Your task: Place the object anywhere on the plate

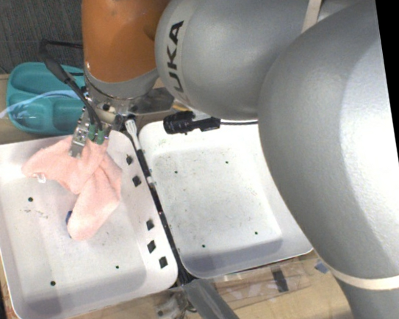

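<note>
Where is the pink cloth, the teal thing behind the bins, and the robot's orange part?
pink cloth (88, 186): camera view, on its middle fold, in the left bin.
teal thing (38, 97): camera view, on its top surface, behind the left bin.
orange band (116, 26): camera view, on its rounded front, above the wrist.

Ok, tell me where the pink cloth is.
In the camera view the crumpled pink cloth lies in the left white bin, in its upper middle, right under the gripper and near the divider between the bins.
</note>
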